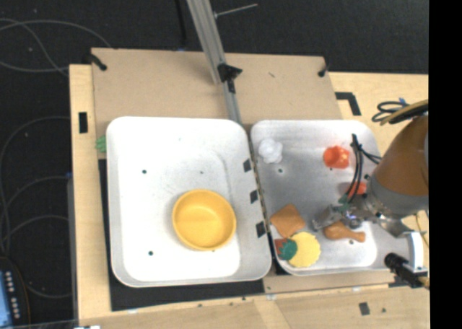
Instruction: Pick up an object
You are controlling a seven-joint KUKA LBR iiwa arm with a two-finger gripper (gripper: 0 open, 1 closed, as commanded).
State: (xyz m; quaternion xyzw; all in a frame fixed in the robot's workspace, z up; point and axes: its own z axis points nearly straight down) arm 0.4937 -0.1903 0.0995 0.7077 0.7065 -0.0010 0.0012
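Gripper fingers are too blurred to judge, low in the right shallow white bin, just beside a tan elongated toy lying roughly left-right. Left bin holds a yellow plastic bowl.

A tan wooden bench top sits on black carpeted floor, where thin pale cables loop beyond its left edge.

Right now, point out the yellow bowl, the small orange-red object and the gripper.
yellow bowl (204, 219), camera view, on its inner floor, left bin.
small orange-red object (335, 156), camera view, on its top, right bin.
gripper (333, 216), camera view, at its tip, low over the right bin.
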